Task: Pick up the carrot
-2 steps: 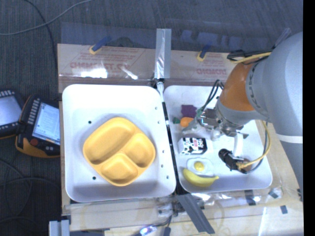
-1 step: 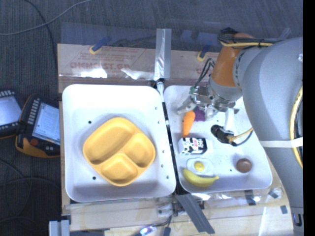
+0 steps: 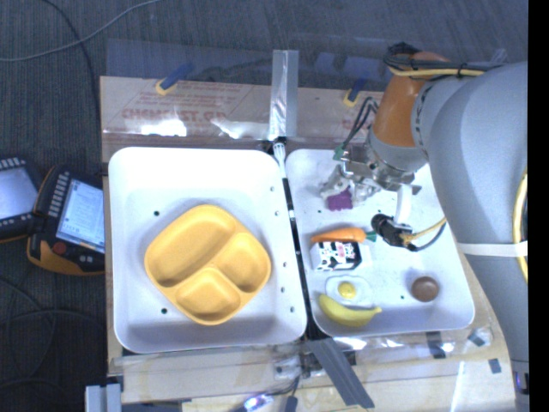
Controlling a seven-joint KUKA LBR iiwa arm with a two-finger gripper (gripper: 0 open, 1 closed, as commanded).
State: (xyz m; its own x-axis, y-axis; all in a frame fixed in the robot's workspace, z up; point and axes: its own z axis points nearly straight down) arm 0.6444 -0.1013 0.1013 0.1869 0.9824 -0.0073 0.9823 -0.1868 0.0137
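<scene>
While cables cross dark carpet [image 3: 257, 15], the carrot [image 3: 337, 234] lies in the right bin [image 3: 446, 316].

Single fixed camera, mounted above the table [image 3: 129, 93], looking down at a slant. Far edge of the table lies toward the top of the frame, near edge toward the bottom. Both white bins sit fully in frame: left bin [image 3: 137, 187] and right bin [image 3: 446, 307], side by side, filling the centre. Moderate standoff: dark carpet [image 3: 51, 75] shows beyond the table at far and left. The arm [image 3: 480, 161] enters from the right and looms large there, close under the lens.
</scene>
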